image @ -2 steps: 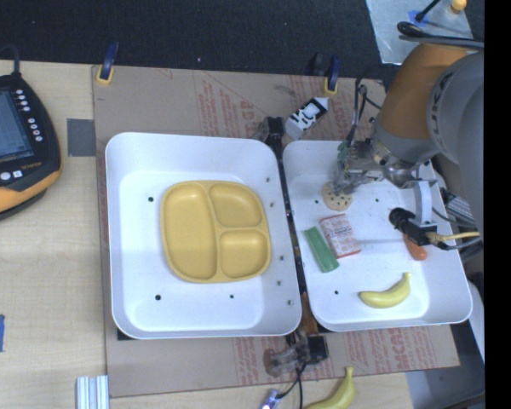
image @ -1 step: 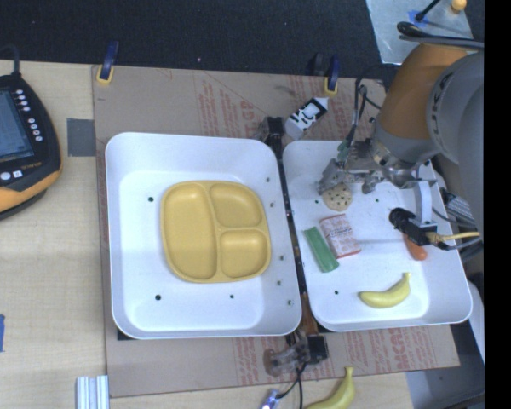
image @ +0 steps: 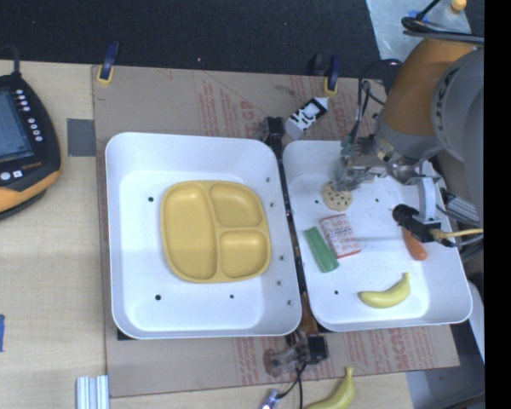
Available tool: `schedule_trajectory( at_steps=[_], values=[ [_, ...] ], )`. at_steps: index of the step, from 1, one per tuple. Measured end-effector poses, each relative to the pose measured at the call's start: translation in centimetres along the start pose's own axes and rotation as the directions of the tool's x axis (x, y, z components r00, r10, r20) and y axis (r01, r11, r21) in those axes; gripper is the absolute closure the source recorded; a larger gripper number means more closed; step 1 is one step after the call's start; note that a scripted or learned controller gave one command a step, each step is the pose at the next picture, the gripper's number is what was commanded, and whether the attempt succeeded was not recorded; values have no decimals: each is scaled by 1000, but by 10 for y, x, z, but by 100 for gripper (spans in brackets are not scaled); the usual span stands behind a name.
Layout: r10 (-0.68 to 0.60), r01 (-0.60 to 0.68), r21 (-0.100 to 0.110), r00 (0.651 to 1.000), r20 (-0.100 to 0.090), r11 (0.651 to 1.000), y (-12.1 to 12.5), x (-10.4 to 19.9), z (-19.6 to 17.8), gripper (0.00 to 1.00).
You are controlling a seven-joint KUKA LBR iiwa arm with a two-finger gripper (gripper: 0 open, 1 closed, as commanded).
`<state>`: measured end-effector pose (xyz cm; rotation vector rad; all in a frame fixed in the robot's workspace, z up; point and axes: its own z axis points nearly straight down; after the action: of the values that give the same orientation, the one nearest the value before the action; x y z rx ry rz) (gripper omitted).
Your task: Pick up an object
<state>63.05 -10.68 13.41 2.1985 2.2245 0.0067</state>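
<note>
In the right bin (image: 447, 313), a round tan cookie (image: 335, 198) lies near the back left. My gripper (image: 349, 177) hangs just over the cookie's far edge, pointing down. Nothing shows between its tips. A green bar (image: 320, 250) and a red-and-white packet (image: 340, 235) lie side by side in the middle of this bin. Near the front edge rests a yellow banana (image: 387, 293). An orange stick-like item (image: 416, 246) sits at the right side.
The left bin (image: 128, 305) holds a yellow divided plate (image: 215, 230). Outside the bins are a black-and-white item (image: 307, 115) at the back, a second banana (image: 338, 392) at the front, and a teach pendant (image: 13, 147) at far left.
</note>
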Motion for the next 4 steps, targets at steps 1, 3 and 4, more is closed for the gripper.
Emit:
schedule_trajectory(
  at_steps=[1,3,4],
  values=[
    [0,0,0,1000,0,1000,0,0,0,0],
    [3,-3,7,1000,-4,1000,27,-12,31,100],
    [2,-2,7,1000,-4,1000,27,-12,31,0]
  ],
)
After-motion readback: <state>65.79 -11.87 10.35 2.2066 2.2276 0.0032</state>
